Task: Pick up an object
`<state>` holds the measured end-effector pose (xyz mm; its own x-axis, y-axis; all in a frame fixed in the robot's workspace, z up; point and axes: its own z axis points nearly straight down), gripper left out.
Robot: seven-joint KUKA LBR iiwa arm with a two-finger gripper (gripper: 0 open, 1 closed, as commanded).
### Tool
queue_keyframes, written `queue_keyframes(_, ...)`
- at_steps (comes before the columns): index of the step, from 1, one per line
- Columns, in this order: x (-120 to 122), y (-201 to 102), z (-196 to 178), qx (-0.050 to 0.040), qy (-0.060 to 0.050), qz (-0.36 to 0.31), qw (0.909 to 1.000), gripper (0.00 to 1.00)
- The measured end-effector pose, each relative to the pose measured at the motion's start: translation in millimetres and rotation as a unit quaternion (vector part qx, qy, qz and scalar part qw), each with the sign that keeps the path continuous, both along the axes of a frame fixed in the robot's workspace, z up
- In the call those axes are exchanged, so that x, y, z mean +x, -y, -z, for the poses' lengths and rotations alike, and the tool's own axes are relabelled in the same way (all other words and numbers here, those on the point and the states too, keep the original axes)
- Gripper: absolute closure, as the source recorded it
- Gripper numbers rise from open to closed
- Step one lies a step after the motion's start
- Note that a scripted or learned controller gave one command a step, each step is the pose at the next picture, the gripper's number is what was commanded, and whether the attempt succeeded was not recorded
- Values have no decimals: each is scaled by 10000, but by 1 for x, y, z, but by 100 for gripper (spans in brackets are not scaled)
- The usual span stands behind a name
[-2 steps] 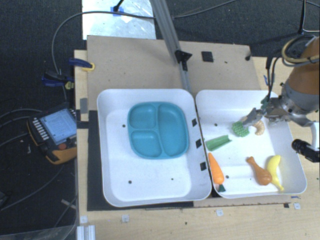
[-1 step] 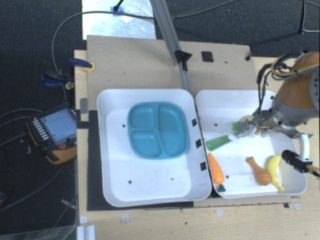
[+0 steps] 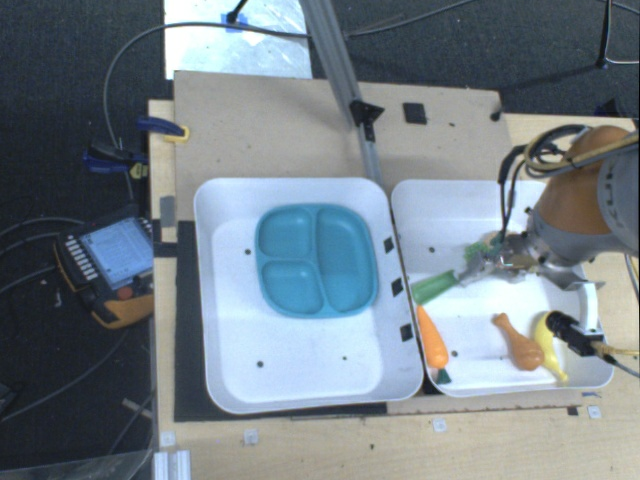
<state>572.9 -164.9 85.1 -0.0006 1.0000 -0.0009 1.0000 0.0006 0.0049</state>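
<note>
Gripper [image 3: 487, 258] state indeterminate (blurred, over right bin [image 3: 440, 203]); green object [image 3: 433, 288] beside it lies diagonally, pointing lower-left.

No text, label, brand, number or sign can be read anywhere.

We are looking at a robotics lab or test workshop, not a home. A bare brown bench [image 3: 300, 118] stands on dark carpet [image 3: 70, 68], and black cables [image 3: 130, 48] trail loosely across that floor. A handheld control pendant [image 3: 108, 268] with a lit screen lies on the carpet left of the bench, and clamps [image 3: 150, 133] grip the bench's left edge. Two shallow white bins [image 3: 300, 368] sit side by side on black backing, with small black tabs between them. A grey metal pole [image 3: 335, 48] slants in from above, and the grey and orange robot arm [image 3: 590, 193] reaches in over the right bin.
</note>
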Motion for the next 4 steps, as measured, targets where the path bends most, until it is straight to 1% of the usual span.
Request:
queue_keyframes(1, 3, 0, -14, -11, 41, -3, 10000, 100)
queue_keyframes(2, -4, 6, -64, -4, 3, 7, 10000, 100)
queue_keyframes(3, 0, 1, -128, -6, 17, -25, 10000, 100)
queue_keyframes(4, 1, 1, -180, -6, 14, -28, 10000, 100)
